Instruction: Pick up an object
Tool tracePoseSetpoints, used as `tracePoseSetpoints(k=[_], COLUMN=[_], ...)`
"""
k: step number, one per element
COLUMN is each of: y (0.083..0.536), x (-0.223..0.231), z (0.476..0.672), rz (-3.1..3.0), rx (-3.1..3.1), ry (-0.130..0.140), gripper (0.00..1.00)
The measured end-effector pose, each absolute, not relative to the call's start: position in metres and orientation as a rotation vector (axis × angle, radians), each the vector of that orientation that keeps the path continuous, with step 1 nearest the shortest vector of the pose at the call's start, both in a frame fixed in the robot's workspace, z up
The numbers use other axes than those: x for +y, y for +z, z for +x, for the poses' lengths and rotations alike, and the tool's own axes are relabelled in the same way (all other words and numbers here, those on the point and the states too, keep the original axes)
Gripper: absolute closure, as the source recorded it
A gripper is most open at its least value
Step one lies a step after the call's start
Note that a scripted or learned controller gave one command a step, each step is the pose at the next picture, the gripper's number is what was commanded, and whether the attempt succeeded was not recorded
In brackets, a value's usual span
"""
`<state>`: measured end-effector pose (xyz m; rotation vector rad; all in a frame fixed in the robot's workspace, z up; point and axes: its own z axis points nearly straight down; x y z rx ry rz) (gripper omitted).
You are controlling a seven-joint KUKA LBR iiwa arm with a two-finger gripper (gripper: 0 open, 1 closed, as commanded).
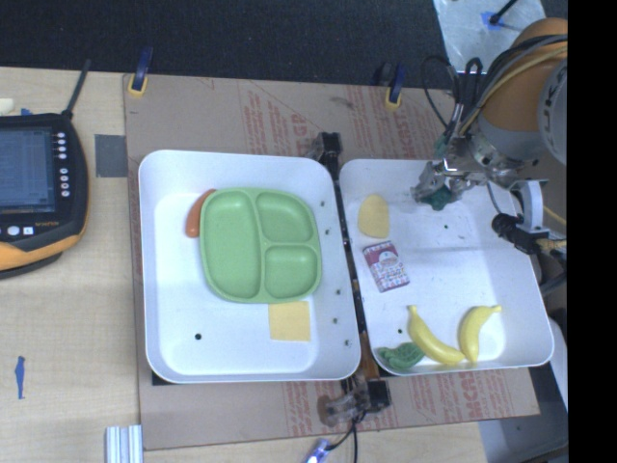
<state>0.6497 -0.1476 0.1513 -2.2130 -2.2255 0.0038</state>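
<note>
My gripper (440, 189) hangs over the far part of the right bin (501, 268), low above its floor. A small dark green shape sits right at its tip; whether that is an object or part of the gripper is unclear. A pale yellow lump (374, 216) lies to its left, with a red and white packet (386, 265) in front of that. Along the bin's near edge lie a banana (432, 339), a second yellow fruit (477, 328) and a green leafy piece (400, 357).
The left bin (164, 287) holds a green divided plate (260, 244), an orange-red item (196, 215) tucked at the plate's left edge, and a yellow square slice (290, 321). A teach pendant (29, 191) lies on the bench at the far left. The arm's cables (516, 222) hang over the right bin's right side.
</note>
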Motion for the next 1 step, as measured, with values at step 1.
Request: tracePoseSetpoints(k=[1], y=[0.1924], x=[-0.0646], z=[0.6562], rz=[-2.213], rx=[-2.227], ry=[0.003], gripper=[1.0])
